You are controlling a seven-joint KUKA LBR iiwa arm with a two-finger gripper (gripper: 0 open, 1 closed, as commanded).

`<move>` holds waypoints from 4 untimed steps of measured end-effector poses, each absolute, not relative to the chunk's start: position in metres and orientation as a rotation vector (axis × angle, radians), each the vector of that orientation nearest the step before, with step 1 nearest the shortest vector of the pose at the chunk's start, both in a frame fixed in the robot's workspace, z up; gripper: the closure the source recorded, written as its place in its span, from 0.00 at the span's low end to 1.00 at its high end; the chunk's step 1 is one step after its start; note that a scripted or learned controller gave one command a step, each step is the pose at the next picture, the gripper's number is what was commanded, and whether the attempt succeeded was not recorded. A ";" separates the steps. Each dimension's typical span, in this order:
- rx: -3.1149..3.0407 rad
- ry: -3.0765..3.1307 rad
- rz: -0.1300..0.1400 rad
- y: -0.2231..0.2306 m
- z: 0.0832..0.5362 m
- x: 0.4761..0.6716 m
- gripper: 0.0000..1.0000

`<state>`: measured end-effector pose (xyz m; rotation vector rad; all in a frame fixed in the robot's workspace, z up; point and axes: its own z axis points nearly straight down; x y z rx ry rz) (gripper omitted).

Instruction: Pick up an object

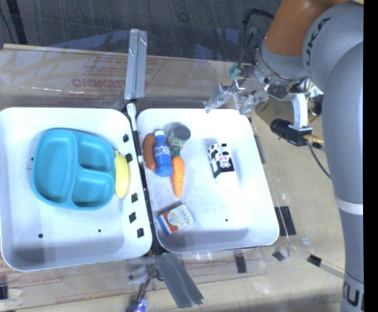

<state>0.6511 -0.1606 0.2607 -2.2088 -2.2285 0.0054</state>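
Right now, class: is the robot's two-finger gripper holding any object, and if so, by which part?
Nothing is held. The gripper hangs above the right white bin's far rim, nothing between its fingers.

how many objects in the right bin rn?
6: hot dog, blue bottle, can and carrot clustered upper left; cow-print toy centre-right; small carton near front. Smaller items may hide underneath.

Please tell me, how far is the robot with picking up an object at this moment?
Done: nothing looks picked yet. The carrot, blue bottle, small can, black and white toy and small carton all lie in the right bin. In hand: the gripper hangs above that bin's far rim, with nothing visible between its fingers. Left: descend, grasp one object, lift.
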 end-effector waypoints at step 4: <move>-2.246 -2.195 0.002 -0.176 0.221 0.580 1.00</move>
